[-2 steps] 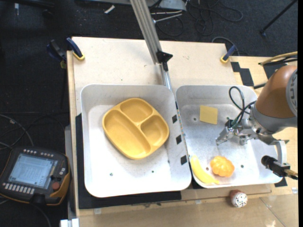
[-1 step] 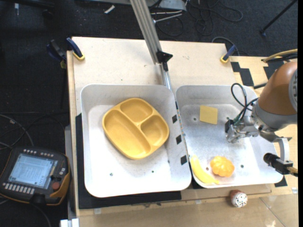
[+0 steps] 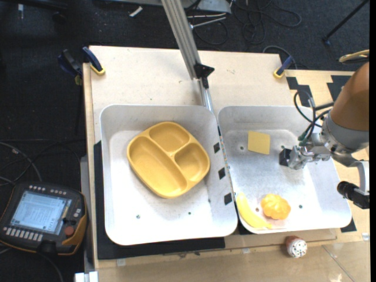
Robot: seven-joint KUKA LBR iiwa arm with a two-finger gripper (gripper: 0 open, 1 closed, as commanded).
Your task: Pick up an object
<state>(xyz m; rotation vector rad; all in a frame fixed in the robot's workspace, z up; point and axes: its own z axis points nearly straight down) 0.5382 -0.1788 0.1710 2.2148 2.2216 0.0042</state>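
Now I'm hovering my gripper [image 3: 292, 157] at right of frame in the right bin [image 3: 329, 207]; how wide it's standing, I can't tell, and it's carrying nothing. I'm eyeing the flat yellow square [image 3: 259, 143] just left, so I'm dropping straight and low, since thin pieces are slipping easily.

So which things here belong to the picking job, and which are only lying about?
For the job:
- gripper, low in the right bin
- yellow square block
- banana
- orange fruit-shaped toy
- yellow divided plate, in the left bin

Lying about:
- small speckled ball, on the bench outside the bins
- teach pendant
- corner clamps
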